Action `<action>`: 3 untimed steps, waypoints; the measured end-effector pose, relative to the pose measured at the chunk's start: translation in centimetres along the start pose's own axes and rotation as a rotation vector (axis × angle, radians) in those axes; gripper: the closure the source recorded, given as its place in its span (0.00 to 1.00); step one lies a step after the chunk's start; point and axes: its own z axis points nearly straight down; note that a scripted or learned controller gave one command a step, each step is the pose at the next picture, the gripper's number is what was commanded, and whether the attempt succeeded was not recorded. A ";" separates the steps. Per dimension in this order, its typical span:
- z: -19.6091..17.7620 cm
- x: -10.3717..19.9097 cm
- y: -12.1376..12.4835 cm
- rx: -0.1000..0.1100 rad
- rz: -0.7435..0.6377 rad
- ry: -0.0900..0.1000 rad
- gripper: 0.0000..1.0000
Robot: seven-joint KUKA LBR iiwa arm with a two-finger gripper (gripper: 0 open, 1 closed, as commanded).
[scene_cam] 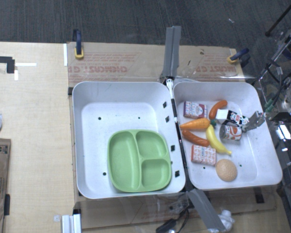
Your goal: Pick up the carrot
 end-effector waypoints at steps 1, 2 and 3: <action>6.7 9.0 10.1 -0.003 -0.215 -0.001 0.00; 11.6 10.1 4.0 -0.001 -0.452 0.000 0.00; 10.4 9.9 4.2 -0.007 -0.448 -0.002 1.00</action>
